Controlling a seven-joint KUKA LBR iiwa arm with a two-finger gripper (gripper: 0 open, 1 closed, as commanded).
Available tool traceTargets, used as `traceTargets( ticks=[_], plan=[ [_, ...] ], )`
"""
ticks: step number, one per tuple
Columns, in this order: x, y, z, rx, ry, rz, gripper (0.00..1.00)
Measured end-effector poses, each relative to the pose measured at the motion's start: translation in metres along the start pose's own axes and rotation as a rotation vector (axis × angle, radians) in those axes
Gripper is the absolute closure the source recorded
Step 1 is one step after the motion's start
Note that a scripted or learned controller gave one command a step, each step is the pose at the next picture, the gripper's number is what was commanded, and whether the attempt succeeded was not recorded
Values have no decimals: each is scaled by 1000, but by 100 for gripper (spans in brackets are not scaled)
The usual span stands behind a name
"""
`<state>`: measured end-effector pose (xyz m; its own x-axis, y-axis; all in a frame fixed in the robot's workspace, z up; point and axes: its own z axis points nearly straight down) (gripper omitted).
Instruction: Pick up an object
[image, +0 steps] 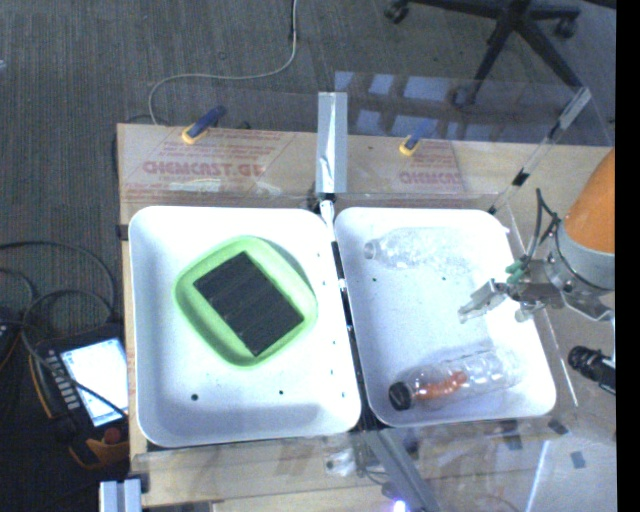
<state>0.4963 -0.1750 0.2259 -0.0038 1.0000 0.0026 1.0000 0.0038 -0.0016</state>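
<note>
A: Where's your bottle?

B: Two clear bottles in your right bin (352, 300). The dark-capped bottle (455, 380) lies near the front wall, long axis left-right, cap pointing left. The second bottle (415, 248) lies at the back.

A: And the left bin (150, 330)?

B: One green dish (247, 300).

A: Fingers?

B: The gripper (480, 303) hangs above the right bin; you can't tell their spread.
</note>
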Motion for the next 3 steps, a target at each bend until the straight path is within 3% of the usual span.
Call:
traceTargets(
  ticks=[1,2,3],
  plan=[
    [-31,-10,131,-4,-1,-42,0],
    [-23,-1,134,-12,-5,124,0],
    [-23,16,-112,-3,-6,526,0]
  ],
)
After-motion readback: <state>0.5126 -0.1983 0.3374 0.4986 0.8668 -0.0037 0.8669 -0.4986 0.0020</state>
